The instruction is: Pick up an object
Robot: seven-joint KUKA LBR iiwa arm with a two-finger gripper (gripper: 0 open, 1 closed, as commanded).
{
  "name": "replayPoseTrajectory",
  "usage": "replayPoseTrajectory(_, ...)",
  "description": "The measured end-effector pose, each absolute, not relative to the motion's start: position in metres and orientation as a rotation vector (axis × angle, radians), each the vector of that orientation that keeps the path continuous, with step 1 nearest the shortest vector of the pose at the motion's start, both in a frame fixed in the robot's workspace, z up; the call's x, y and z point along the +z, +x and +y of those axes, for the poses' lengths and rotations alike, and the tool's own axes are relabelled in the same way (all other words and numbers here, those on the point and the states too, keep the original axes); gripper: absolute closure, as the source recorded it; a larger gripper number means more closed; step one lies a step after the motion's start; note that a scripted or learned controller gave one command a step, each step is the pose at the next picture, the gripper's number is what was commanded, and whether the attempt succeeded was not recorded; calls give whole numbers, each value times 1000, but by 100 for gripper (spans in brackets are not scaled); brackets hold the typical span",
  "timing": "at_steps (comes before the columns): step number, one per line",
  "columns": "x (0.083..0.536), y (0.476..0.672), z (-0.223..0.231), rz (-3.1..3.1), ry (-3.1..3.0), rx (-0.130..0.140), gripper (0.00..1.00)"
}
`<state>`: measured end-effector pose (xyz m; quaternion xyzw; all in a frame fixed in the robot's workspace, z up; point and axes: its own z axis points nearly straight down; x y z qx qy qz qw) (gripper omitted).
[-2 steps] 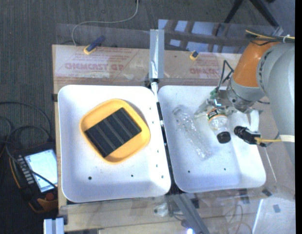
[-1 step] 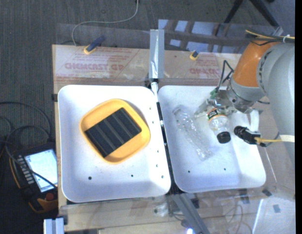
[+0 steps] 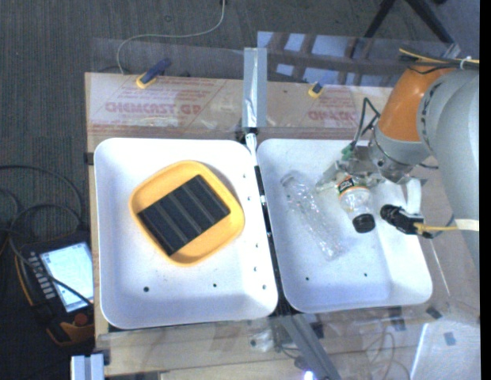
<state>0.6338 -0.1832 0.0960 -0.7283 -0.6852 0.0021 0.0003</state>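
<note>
1. Lying in the right bin [image 3: 404, 287], a clear plastic bottle [image 3: 313, 212] stretches from far-left to near-right across the white floor, its see-through body hard to pick out against the plastic.
2. Just to its right sits a small bottle [image 3: 353, 198] with a dark cap [image 3: 363, 222] at its near end and a coloured label band at its far end; the print on that label is too small to read.
3. The gripper [image 3: 350, 165] hangs at the far end of the small bottle, under the orange-banded wrist [image 3: 404, 113]; whether it is spread or pinched together cannot be told from this view, and nothing can be seen held in it.
4. In the left bin [image 3: 119, 291], well apart, rests a yellow dish-like object with a dark ribbed insert [image 3: 186, 212].
5. Risk: both bottles are rounded and lie close together, so a descent slightly off-centre could roll one away or nudge the other; the clear one may also slip or crush under a squeeze.
6. Legible writing: mirrored red lettering on the board [image 3: 158, 105] beyond the bins appears to read "CHEMCAST", with a second patch of it by the right bin.
</note>
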Motion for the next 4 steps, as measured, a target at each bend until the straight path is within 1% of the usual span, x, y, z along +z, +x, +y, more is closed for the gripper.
replayPoseTrajectory(1,91,640,-208,-2349,-2094,-7,0)
replayPoseTrajectory(2,101,640,-207,-2353,-2093,-6,100)
replayPoseTrajectory(3,181,644,-196,-2112,-2325,3,100)
replayPoseTrajectory(4,129,601,-187,-1991,-2428,7,100)
